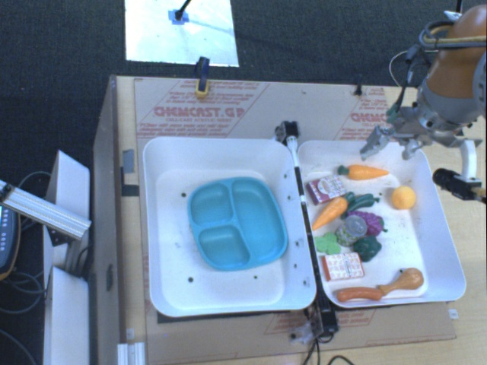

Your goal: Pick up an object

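Observation:
My gripper [393, 144] hangs above the far edge of the right bin [445, 238], its two fingers spread apart with nothing between them. Just below it in the bin lies an orange carrot [365, 172]. A second carrot [329, 212] lies further left, with a yellow-orange ball [404, 197] to the right. Purple grapes [368, 223], a grey round can [353, 226], a dark green pepper [367, 247] and a light green piece [329, 242] cluster in the middle. Near the front lie a small box [342, 266] and a brown drumstick [401, 281].
The left bin [175, 280] holds a blue divided plate [236, 223]. A red-and-white packet [325, 188] lies by the divider between the bins. An orange sausage [358, 294] rests at the right bin's front. A black clamp [288, 132] sits at the bins' far junction.

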Motion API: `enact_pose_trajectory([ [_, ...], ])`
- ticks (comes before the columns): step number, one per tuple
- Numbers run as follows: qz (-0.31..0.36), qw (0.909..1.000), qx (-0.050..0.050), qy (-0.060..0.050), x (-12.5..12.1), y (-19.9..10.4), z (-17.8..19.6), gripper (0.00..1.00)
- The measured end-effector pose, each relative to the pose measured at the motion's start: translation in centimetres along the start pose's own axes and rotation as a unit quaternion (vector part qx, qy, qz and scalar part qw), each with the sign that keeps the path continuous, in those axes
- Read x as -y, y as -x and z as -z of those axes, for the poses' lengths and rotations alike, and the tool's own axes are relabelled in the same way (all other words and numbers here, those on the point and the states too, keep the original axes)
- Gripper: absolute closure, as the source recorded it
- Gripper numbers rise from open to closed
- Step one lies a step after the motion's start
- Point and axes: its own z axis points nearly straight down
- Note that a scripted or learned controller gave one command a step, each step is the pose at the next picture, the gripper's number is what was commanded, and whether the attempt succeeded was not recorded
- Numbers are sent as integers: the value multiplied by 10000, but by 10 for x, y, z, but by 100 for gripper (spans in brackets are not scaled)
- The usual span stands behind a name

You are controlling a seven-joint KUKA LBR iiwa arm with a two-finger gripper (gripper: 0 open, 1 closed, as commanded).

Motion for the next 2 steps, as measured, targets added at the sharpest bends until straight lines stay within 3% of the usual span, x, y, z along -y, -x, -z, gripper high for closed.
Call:
enact_pose_trajectory([
  [1,2,10000,0,26,30,-35,-126,0],
  [2,-7,10000,13,28,-27,37,-19,0],
])
